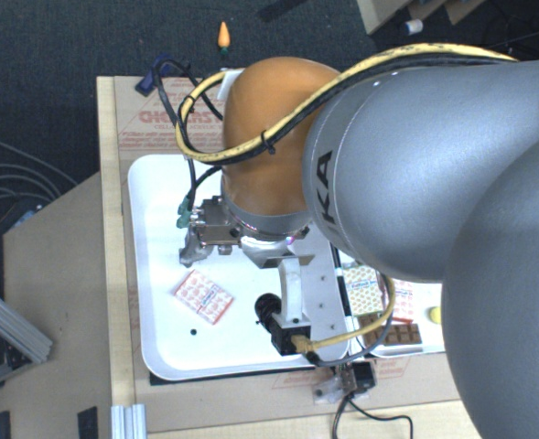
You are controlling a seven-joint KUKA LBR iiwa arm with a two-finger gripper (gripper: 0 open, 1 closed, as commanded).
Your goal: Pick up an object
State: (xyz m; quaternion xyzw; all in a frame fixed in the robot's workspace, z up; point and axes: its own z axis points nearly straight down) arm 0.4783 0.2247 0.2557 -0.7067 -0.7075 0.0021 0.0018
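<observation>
A flat packet with a red-and-white pattern (203, 297) lies in the left white bin (150, 245), toward its front left. My gripper (199, 241) hangs below the orange wrist over the middle of that bin, just behind and above the packet. Its metal end points to the left. The wrist and the big grey arm hide most of the bin's back and right side.
A small black speck (193, 331) lies on the bin floor in front of the packet. The right bin holds a patterned card (365, 291), a brown bar (402, 335) and a yellow piece (433, 315), mostly under the arm. Black and yellow cables (187, 108) loop behind the wrist.
</observation>
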